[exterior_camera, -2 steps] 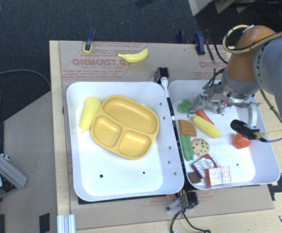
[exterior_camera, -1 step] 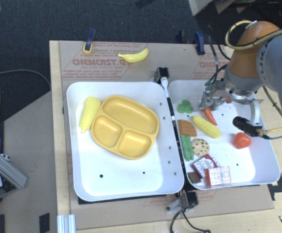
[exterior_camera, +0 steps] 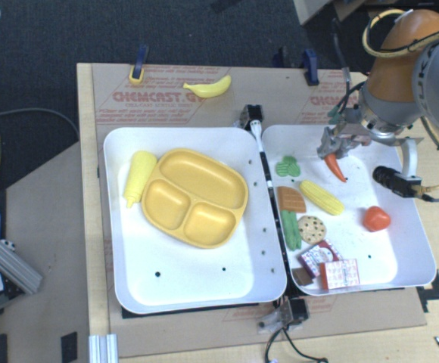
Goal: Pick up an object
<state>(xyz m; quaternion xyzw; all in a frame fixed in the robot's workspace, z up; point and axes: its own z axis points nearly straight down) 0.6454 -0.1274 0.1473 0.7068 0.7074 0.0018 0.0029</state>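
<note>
Brown cardboard (exterior_camera: 68,203) lay under both bins, and red lettering along its far strip read "CHEMCAST", printed again at the far right where the arm (exterior_camera: 401,74) cut it off. A yellow banana (exterior_camera: 209,88) rested on that lettering, outside the bins.

Taking the yellow divided plate (exterior_camera: 193,197) in the left bin (exterior_camera: 189,286) as the landmark: a yellow bottle-like toy (exterior_camera: 137,177) lay touching the plate's left edge. Everything else sat to the plate's right, in the right bin (exterior_camera: 409,255). The gripper (exterior_camera: 333,148) hung over that bin's far part, and an orange carrot (exterior_camera: 336,166) showed at its fingertips, apparently pinched at its upper end, though how wide the fingers stood could not be told with certainty. The carrot's long axis ran slantwise, its pointed tip aimed down and to the right, away from the plate.

Nearer the plate lay a green leafy piece (exterior_camera: 287,167), a brown slab (exterior_camera: 291,198), a corn cob (exterior_camera: 322,197), a green pod (exterior_camera: 290,229), a cookie (exterior_camera: 310,228) and red-and-white packets (exterior_camera: 331,269) whose print was too small to read. A red tomato (exterior_camera: 376,218) sat farthest right.
</note>
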